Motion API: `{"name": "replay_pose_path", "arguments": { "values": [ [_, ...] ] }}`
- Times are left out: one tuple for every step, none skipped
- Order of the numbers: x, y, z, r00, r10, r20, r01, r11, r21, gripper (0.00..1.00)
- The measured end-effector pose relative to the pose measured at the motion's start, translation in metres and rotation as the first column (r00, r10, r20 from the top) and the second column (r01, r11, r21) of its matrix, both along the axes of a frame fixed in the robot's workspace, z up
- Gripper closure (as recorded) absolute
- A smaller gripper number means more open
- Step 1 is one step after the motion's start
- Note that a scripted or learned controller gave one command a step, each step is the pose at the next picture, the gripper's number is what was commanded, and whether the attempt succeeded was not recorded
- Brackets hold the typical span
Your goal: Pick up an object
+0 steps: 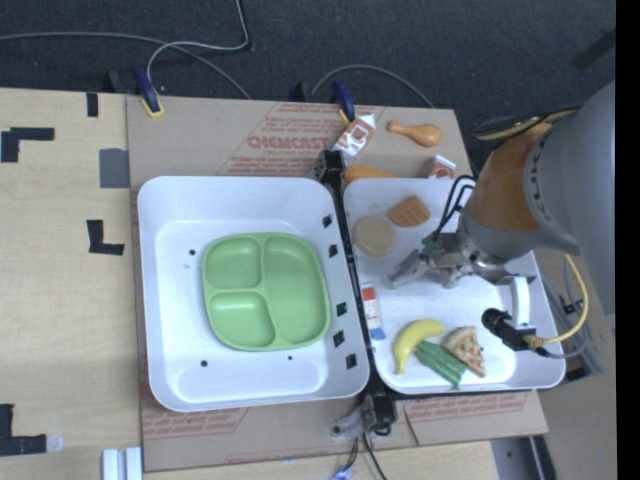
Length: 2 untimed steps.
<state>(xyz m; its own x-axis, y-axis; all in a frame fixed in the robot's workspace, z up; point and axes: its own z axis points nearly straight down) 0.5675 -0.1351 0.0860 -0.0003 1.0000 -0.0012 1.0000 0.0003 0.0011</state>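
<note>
Camera view looks down on a pale wooden surface (60, 298) marked with black tape, dark carpet (420, 18) behind it crossed by thin cables, and a brown cardboard sheet with red print (280, 143) laid under two shallow white bins. Taking the green divided plastic plate (266, 291) as landmark: it lies in the middle of the left white bin (165, 218), three compartments up. To the right of the plate, past the black-clipped seam, sits the right white bin (535, 373). In it, right of the plate's upper edge, a round tan disc-shaped item (374, 236) rests beside an orange-brown waffle-textured piece (408, 211). Right of the plate's lower edge lie a yellow toy banana (412, 340), a dark green stick-shaped vegetable toy (440, 362) touching it, and a tan pizza-slice toy (466, 349) just beyond. A small red-and-white label strip (371, 311) lies along the near wall. Farther up and right of the plate, outside the bins on the cardboard, are a tan drumstick-shaped toy (413, 132) and a red-and-white wrapper (352, 136). The grey arm's hand (412, 265) hangs low inside the right bin, right of the plate, its fingers spread apart, released, gripping nothing, just below the tan disc.
</note>
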Motion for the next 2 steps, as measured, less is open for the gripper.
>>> {"name": "replay_pose_path", "arguments": {
  "values": [
    [0.054, 0.038, 0.0, 1.0, 0.002, 0.002, -0.002, 1.0, 0.001, 0.0],
    [0.099, 0.038, 0.001, 1.0, 0.001, -0.01, -0.001, 1.0, 0.001, 0.0]
  ]
}}
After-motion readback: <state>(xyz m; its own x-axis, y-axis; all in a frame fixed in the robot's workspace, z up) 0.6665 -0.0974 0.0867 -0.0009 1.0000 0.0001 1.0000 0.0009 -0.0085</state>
